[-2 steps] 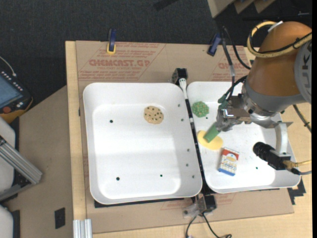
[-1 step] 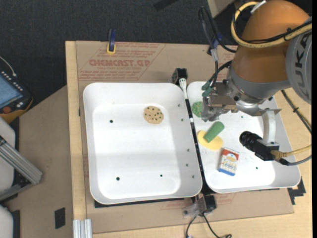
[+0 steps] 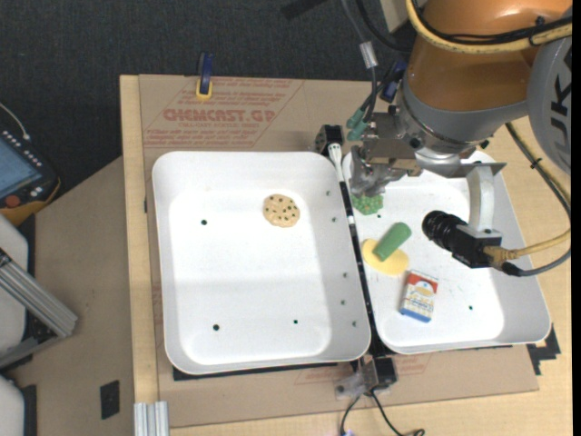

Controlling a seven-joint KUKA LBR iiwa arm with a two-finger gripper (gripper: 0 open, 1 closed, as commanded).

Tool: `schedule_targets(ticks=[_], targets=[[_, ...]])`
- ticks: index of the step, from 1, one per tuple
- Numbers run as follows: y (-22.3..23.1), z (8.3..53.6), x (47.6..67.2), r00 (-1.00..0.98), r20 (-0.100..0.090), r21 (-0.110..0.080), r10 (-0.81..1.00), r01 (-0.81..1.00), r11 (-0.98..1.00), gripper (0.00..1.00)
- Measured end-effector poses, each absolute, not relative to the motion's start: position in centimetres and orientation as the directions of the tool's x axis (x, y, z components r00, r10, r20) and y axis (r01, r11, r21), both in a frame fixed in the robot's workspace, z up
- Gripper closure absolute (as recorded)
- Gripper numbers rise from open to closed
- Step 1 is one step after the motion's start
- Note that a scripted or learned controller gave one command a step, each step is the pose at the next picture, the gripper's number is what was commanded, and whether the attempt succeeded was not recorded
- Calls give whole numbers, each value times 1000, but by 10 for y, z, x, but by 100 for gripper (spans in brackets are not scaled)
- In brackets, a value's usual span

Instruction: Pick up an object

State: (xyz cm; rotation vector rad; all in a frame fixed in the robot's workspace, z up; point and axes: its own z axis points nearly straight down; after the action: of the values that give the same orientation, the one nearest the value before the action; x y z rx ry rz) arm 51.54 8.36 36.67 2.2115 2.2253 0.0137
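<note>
Two shallow white plastic bins sit side by side on a brown cardboard sheet (image 3: pixel 227 107), their inner rims touching along a dark seam that runs down the middle of the bench. The left bin (image 3: pixel 182 271) offers wide bare floor: a single round tan cookie with dark chips (image 3: pixel 281 211) lies in its upper middle, well clear of all four walls. The right bin (image 3: pixel 517 321) is tighter. The grey arm with its orange band (image 3: pixel 481 25) covers the upper part of it, and a black cylindrical part with a cable (image 3: pixel 451 234) hangs over the middle right.

The two-finger gripper (image 3: pixel 368 192) points down near the upper left corner of the right bin, close beside the shared rim. Its tips meet a small fuzzy green object (image 3: pixel 369 204) that shows just below them; whether the fingers are closed on it or merely around it cannot be told from this angle.

Just below and to the right lies a green cylindrical block (image 3: pixel 394 240), tilted, resting on a flat yellow piece (image 3: pixel 388 262). Further down sits a small red, white and blue carton (image 3: pixel 418 297), with bare floor beside it toward the lower right wall.
</note>
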Motion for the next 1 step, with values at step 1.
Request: schedule_targets(ticks=[1], targets=[[81,373,515,-1,-1,3,1000,1000,1,100]])
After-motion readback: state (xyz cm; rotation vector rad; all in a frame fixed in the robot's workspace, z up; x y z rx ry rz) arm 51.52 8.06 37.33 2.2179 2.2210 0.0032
